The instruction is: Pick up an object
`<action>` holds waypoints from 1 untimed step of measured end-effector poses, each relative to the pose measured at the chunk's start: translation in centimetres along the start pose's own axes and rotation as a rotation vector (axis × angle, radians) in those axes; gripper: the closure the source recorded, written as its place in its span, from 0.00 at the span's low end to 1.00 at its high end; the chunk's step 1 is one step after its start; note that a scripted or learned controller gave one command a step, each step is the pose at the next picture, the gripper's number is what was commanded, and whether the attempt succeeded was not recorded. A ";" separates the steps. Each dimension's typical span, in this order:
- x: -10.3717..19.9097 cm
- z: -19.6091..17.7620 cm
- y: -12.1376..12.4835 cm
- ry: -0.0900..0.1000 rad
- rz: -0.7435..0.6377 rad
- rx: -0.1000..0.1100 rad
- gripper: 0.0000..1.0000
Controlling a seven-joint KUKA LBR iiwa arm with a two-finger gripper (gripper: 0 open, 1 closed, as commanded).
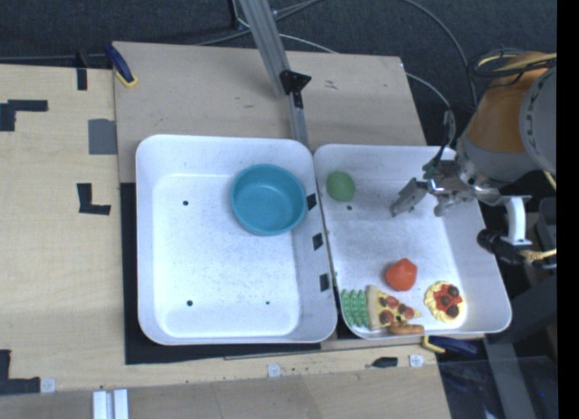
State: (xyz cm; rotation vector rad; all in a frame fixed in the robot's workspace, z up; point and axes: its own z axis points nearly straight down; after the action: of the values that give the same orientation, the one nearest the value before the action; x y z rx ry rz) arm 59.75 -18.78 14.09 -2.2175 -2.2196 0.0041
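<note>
Left bin [163, 254]: white, shallow, on the tabletop [199, 82]. Blue bowl [269, 198] upright at its upper right, mouth up, near the wall shared with the right bin [412, 159]. Likely light rigid plastic, smooth and possibly slippery; round, so no long axis. Best taken by pinching the rim, one finger inside and one outside.

Right bin, left part: green ball [340, 185] near the upper left corner, just beside the dividing wall. Probably light and smooth, prone to roll away under a glancing touch; no long axis, no facing. Best taken across the widest part, from straight above.

Right bin, lower edge: pizza slice [380, 309] lying flat, long axis roughly left to right; which end is the tip cannot be told. Thin and low, hard to get fingers under. Above it, red tomato [401, 273], rounded, probably light and stiff, standing clear of its neighbours and thus arguably the easiest pick. Further right, tart [444, 300], a flat disc with red topping, close to the bin's right wall.

Right bin, upper right: hand [422, 198] above the bin floor, fingers spread wide, holding nothing. Well apart from the tomato, nearer the ball's level.
</note>
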 end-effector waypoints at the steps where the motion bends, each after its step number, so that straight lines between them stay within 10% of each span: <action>1: 0.1 5.2 0.0 -0.001 0.000 -0.002 0.00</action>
State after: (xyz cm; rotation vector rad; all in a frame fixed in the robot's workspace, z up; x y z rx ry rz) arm 59.69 -18.72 8.86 -2.2190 -2.2207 0.0027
